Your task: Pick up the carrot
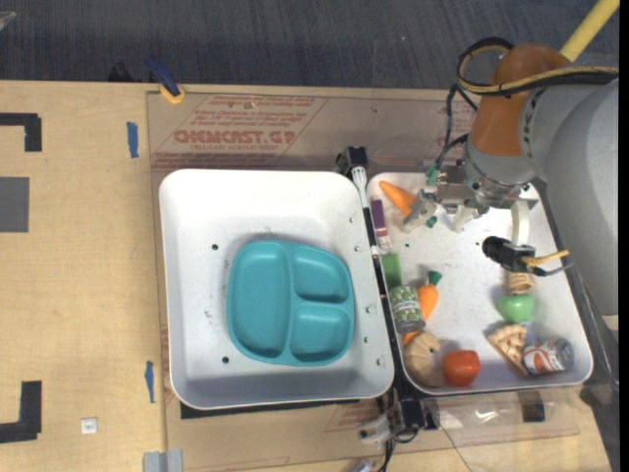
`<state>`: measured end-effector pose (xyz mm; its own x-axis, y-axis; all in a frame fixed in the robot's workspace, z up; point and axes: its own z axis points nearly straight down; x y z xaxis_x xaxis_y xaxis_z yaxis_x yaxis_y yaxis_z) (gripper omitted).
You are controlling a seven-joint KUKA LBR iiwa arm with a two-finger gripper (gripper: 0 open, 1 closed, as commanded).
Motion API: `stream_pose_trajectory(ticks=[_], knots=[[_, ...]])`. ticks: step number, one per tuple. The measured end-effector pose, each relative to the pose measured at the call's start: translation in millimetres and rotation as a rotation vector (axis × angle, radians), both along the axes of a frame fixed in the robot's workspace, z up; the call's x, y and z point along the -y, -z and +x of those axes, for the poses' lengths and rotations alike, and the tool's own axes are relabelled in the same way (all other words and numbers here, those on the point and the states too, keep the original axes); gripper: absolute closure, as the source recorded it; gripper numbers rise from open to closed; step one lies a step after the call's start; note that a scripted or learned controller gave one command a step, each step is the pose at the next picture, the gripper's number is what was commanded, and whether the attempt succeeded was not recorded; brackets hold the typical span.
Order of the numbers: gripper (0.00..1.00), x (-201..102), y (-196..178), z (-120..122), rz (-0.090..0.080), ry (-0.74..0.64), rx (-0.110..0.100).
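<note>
The carrot (pixel 429 297), small and orange with a green top, lies in the middle left of the right bin (pixel 575 315). My gripper (pixel 447 212) hovers over the bin's far left part, well behind the carrot and apart from it. Its fingers (pixel 430 211) stand open with nothing between them. An orange cone-shaped piece (pixel 398 197) lies just left of the gripper in the bin's far left corner.
Beside the carrot stand a green can (pixel 405 309) and a green block (pixel 390 266). Along the front lie a bread roll (pixel 422 353), a red tomato (pixel 462 366), a pizza slice (pixel 508 341) and a can (pixel 546 357). A green apple (pixel 516 308) sits right. The left bin (pixel 197 224) holds a teal divided plate (pixel 292 301).
</note>
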<state>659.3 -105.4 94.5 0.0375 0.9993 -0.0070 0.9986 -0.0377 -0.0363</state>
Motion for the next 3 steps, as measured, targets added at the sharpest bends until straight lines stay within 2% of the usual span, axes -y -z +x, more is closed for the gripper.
stream_pose_trajectory(ticks=[1,2,3], knots=[[0.0,9.7,5.2,-92.8,0.007,-0.13,0.042],[0.0,10.8,5.1,-122.3,0.004,0.093,0.049],[0.0,-10.6,4.7,-127.5,0.001,0.059,0.05]])
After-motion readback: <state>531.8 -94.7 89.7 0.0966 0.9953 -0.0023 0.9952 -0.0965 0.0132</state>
